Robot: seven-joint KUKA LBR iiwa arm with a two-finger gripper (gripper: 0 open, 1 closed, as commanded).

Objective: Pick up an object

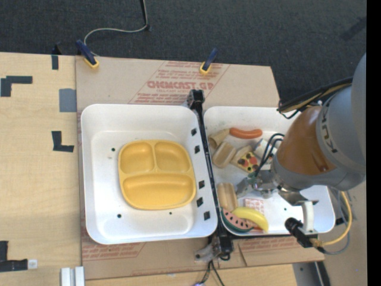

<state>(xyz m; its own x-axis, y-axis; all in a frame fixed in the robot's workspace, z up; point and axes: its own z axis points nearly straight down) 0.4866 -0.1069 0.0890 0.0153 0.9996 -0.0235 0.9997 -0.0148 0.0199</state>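
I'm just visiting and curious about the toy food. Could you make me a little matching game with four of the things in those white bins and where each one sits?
Things:
1. yellow divided plate
2. hot dog
3. banana
4. watermelon slice

Places:
A. far side of the right bin
B. near edge of the right bin, left of the banana
C. middle of the left bin
D. near side of the right bin, below the arm

Pairs: 1-C, 2-A, 3-D, 4-B
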